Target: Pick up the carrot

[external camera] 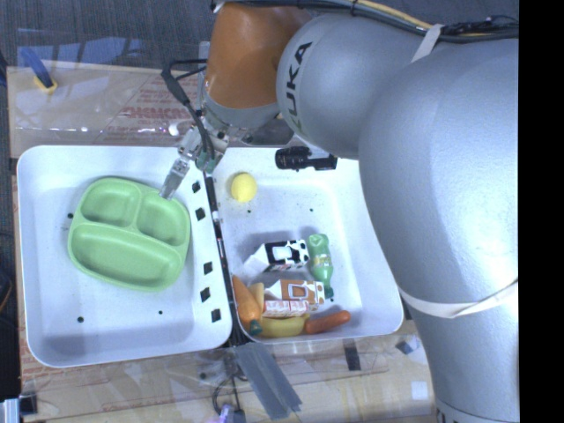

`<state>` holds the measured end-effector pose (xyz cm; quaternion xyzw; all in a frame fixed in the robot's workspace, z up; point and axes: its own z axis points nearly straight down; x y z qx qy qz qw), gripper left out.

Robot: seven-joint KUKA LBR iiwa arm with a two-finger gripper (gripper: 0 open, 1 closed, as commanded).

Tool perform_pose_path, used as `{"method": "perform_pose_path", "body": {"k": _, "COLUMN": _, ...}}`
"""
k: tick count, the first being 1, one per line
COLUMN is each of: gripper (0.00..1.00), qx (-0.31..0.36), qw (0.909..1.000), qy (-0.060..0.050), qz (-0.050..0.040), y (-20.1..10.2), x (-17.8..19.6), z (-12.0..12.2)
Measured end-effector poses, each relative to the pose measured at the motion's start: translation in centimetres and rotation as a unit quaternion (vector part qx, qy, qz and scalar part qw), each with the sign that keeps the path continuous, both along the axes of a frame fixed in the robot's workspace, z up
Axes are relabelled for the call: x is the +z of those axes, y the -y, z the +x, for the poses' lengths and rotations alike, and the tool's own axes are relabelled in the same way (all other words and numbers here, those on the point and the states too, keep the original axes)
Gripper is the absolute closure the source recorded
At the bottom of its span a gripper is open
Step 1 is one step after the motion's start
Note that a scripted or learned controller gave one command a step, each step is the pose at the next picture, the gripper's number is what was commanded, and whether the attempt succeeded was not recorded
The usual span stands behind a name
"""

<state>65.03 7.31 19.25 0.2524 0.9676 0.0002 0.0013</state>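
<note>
gripper (179,173): hanging over the left bin's (53,324) far right corner, by the green tray's (128,232) far edge; whether open or closed, cannot tell; nothing seen between fingers
carrot (246,298): lying in the right bin's (374,263) near left corner, touching the juice carton (293,297)
other items: lemon (242,187) sitting near the far left; sausage (328,321) lying at the near edge

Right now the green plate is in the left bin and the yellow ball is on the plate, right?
Not quite. The camera view shows the green plate in the left bin, but the yellow ball lies in the right bin, not on the plate.
</note>
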Motion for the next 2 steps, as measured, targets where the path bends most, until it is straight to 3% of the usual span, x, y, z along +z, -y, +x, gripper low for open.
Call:
{"method": "perform_pose_path", "body": {"k": 1, "gripper": 0.0, "qx": 0.033, "qw": 0.9995, "qy": -0.002, "qz": -0.0001, "y": -5.1, "x": -10.1, "z": -9.0}}
{"method": "perform_pose_path", "body": {"k": 2, "gripper": 0.0, "qx": 0.039, "qw": 0.9992, "qy": -0.002, "qz": -0.0001, "y": -6.1, "x": -4.7, "z": -10.5}}
